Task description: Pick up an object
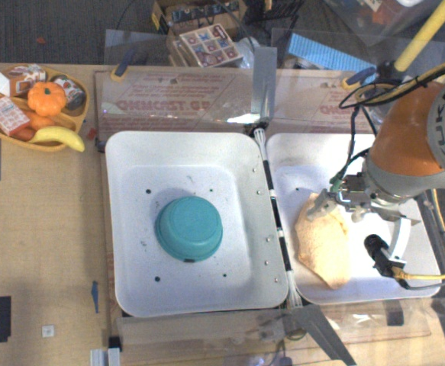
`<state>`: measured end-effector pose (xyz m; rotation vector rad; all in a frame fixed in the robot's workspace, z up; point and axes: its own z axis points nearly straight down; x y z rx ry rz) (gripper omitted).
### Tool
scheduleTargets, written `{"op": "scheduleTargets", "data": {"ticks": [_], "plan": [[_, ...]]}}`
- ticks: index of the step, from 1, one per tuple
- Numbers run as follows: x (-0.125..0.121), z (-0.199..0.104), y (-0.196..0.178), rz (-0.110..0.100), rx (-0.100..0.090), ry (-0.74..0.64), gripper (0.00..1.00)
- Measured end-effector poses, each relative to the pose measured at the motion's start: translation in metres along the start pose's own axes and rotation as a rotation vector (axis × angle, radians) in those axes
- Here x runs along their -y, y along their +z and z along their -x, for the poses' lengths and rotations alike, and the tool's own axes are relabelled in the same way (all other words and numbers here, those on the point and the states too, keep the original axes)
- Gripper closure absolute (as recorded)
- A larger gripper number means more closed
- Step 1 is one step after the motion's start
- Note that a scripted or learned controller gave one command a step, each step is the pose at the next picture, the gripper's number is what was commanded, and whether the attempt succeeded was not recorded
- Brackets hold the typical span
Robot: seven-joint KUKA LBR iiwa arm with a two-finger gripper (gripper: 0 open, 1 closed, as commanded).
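Note:
A teal bowl (190, 227) lies upside down in the middle of the left bin (130, 158). A flat tan, bread-like piece (323, 248) rests in the right bin (298, 158), near its front left part. My gripper (335, 207) is low over the right bin, at the tan piece's top edge. The grey arm with its orange band (409, 139) reaches in from the right and hides the bin's right side.
A black fitting with a yellow cable (381, 256) hangs off the wrist just right of the tan piece. A plate of toy fruit (35, 111) sits on the bench at far left. Clear panels (176, 97) stand behind the bins, with boxes beyond them.

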<state>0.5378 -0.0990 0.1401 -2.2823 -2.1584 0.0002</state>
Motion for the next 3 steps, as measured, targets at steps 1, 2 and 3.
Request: {"op": "scheduleTargets", "data": {"ticks": [1, 2, 3], "plan": [[-0.046, -0.006, 0.051, 0.010, 0.000, 0.017, 0.00], [-0.048, -0.005, 0.040, 0.015, -0.001, 0.021, 1.00], [-0.102, -0.064, -0.045, 0.002, 0.002, -0.219, 1.00]]}}
